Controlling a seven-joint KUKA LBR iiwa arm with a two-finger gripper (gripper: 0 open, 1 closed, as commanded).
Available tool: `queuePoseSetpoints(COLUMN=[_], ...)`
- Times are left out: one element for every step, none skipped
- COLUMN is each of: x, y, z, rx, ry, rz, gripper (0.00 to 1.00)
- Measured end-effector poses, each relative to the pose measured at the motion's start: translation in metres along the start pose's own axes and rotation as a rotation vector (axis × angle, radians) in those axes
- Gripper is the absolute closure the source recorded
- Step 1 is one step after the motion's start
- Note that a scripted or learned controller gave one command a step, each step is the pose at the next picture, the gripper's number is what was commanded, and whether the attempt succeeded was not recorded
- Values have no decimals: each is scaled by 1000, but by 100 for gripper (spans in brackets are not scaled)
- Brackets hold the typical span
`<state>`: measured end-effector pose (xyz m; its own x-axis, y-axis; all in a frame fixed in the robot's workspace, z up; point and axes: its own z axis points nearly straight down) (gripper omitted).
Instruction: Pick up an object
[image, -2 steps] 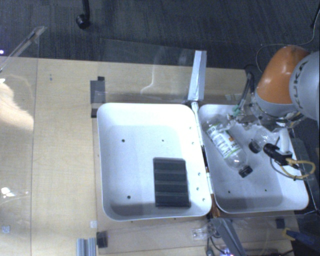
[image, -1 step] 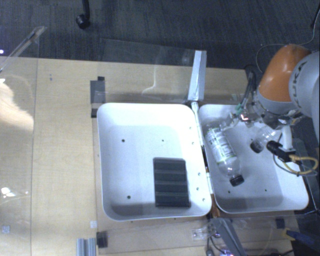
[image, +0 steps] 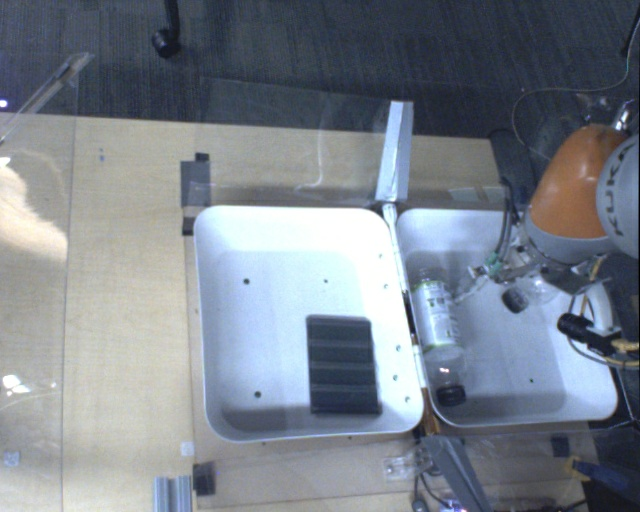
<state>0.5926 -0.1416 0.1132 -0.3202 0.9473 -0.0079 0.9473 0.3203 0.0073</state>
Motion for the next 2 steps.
queuePoseSetpoints(x=[-10,-17], y=[58,14], z=[17,-27], rx=[4,1], ry=[-14,5], rz=[-8,-53], gripper=[0,0])
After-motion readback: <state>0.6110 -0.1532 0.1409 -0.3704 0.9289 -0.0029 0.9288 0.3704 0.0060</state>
